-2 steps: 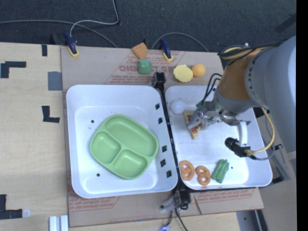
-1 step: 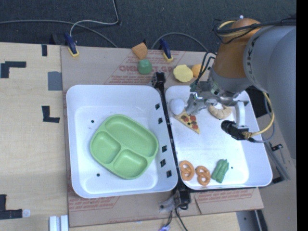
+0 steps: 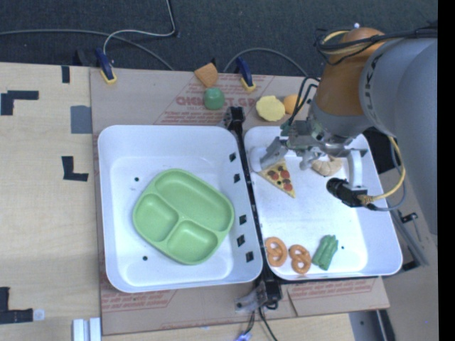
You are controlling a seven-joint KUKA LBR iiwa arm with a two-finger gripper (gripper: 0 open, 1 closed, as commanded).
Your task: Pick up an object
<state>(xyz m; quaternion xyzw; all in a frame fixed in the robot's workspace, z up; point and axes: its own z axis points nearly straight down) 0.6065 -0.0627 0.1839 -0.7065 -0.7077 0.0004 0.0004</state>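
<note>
My gripper (image 3: 290,156) hangs over the back of the right bin (image 3: 377,261), fingers spread open with nothing between them. A pizza slice (image 3: 279,178) lies just in front of and below the fingertips, near the bin's left wall. A beige lump (image 3: 328,166) sits to the gripper's right, partly hidden by the wrist. At the bin's front lie two pretzels (image 3: 275,249) (image 3: 299,258) and a green ridged piece (image 3: 325,252). The left bin (image 3: 114,155) holds a green divided plate (image 3: 183,215).
Behind the bins on the cardboard sit an orange block (image 3: 207,73), a green knob (image 3: 213,98), a yellow round piece (image 3: 270,108) and a small orange ball (image 3: 290,104). Cables and blue clamps run along the back edge. The arm's grey body covers the right bin's right side.
</note>
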